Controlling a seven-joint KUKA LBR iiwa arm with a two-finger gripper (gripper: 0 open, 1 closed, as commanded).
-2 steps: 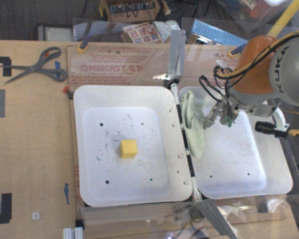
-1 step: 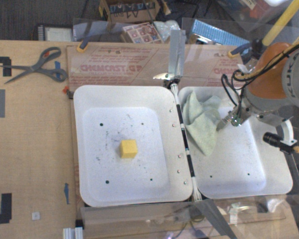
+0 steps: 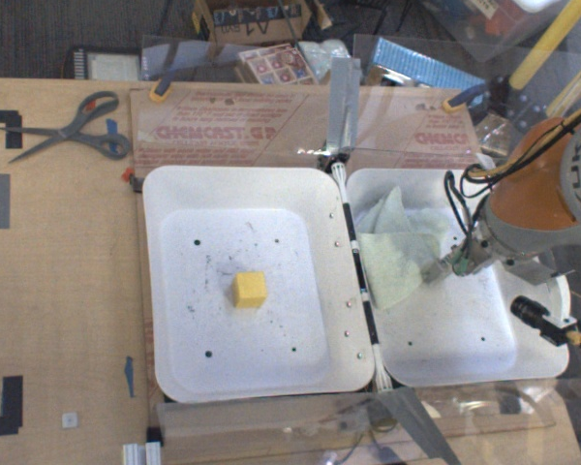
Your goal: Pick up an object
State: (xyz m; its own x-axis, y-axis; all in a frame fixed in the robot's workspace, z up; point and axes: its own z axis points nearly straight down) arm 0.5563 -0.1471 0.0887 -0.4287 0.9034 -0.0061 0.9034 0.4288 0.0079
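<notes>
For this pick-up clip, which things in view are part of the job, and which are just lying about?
Part of the job:
- gripper, at the cloth's right edge in the right bin
- pale green cloth, crumpled in the right bin
- yellow block, alone in the left bin

Just lying about:
- scissors on the bench, left of the bins
- clutter behind the bench

Red print on the clear sheet [image 3: 234, 132] behind the bins reads roughly "CHEMCAST".
</notes>
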